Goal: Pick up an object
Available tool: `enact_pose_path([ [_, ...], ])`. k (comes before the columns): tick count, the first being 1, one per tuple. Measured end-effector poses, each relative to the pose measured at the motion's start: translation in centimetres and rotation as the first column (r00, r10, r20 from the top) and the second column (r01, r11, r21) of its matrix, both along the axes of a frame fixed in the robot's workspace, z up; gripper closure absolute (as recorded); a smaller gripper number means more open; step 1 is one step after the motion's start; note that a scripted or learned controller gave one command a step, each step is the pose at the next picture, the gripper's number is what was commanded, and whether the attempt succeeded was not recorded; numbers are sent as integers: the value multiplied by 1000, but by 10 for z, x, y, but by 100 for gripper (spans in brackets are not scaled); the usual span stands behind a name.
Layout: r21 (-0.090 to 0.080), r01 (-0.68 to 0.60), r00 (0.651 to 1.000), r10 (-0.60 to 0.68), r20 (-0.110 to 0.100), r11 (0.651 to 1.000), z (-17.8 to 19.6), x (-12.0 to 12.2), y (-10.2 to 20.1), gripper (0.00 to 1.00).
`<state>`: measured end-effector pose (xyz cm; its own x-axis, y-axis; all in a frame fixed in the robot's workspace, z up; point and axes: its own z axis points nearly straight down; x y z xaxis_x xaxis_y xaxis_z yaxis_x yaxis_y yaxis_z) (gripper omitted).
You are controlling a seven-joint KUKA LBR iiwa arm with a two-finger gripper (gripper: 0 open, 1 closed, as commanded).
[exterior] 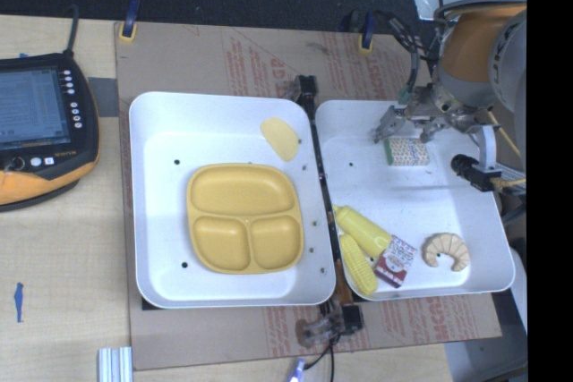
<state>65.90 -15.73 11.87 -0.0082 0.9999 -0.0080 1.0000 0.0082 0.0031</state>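
**Gripper over the speckled packet**

Hovering at the far side of the right bin (466,282): gripper (407,128), fingers spread apart, empty, poised directly above a small speckled packet (408,153), probably lining up a grab. Nearer in that bin: two corn cobs (360,244), a red wrapper (395,260), a croissant (447,250). Left of it, the other bin (152,192), holding a yellow divided plate (244,217) and a pale yellow chip (280,139).
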Motion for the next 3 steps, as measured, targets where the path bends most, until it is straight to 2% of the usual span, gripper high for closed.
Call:
enact_pose_path([
  [1, 5, 4, 1000, -4, -1, 1000, -23, -1, -6, 0],
  [2, 2, 3, 1000, -3, 2, 1000, -11, 0, -7, 100],
  [3, 2, 3, 1000, -3, 1, 1000, -11, 0, -7, 0],
])
